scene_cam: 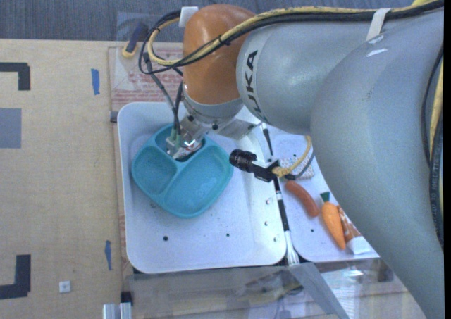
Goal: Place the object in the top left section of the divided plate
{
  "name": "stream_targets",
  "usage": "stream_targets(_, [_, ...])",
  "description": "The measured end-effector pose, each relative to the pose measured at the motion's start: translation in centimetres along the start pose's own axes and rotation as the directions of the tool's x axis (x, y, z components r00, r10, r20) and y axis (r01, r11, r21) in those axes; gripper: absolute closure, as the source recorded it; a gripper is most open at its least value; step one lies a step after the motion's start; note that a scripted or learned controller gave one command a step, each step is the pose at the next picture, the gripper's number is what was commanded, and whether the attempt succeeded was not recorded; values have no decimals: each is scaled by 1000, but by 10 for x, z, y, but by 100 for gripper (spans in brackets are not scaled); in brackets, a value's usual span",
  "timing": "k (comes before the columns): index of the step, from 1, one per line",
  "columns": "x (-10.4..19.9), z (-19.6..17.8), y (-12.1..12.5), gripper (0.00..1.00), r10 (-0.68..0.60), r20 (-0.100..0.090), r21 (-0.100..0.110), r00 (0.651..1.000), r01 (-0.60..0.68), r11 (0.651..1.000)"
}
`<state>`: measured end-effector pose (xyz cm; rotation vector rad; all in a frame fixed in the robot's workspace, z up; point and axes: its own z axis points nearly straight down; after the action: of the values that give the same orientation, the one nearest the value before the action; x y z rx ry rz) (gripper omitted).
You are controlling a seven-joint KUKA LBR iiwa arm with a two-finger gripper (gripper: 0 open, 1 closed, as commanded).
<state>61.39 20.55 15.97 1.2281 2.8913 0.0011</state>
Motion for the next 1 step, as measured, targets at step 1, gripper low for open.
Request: stream_targets(1, [-63,14,-49,100,54,0,0,999,-54,999])
